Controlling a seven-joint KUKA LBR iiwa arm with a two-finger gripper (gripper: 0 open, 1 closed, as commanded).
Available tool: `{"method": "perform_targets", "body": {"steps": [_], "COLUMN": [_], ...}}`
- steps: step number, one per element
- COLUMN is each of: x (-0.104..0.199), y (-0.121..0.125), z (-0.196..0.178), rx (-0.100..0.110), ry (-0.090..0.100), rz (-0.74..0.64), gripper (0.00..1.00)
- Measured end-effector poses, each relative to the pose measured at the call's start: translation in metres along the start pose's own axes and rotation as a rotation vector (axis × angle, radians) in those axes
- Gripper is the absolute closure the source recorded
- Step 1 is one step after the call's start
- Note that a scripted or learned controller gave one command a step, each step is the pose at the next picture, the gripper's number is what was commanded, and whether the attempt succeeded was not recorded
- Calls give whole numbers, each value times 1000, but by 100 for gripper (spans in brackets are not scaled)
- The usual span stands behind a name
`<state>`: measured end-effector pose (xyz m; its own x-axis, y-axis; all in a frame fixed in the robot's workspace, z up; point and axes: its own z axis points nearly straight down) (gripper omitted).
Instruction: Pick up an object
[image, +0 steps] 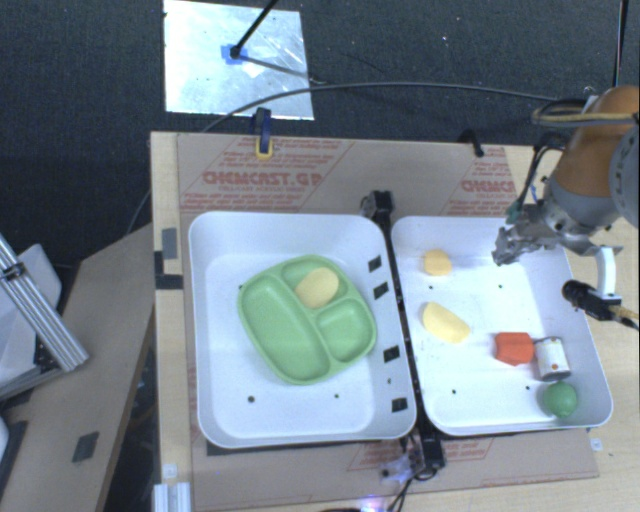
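camera view, left to right from the green divided plate (305, 325) in the left bin (215, 300), a yellow piece (318, 288) lying in it: right bin (480, 410) with two yellow pieces (445, 322), an orange block (514, 347), a small can (551, 358), a green ball (560, 399), and the gripper (507, 247) above its far edge, empty, finger gap unclear.

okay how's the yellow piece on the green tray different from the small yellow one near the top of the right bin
The yellow piece on the green tray looks larger and oval; the small yellow one looks smaller and stubbier. The first lies in a compartment of the green tray in the left bin; the second lies on the bare floor of the right bin, nearer the gripper. Both are pale yellow.
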<state>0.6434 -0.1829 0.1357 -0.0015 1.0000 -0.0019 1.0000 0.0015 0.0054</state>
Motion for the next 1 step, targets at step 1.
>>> {"method": "perform_targets", "body": {"steps": [1], "x": [3], "y": [3], "z": [-45], "rx": [-1], "ry": [1], "rz": [-3], "gripper": [100]}}
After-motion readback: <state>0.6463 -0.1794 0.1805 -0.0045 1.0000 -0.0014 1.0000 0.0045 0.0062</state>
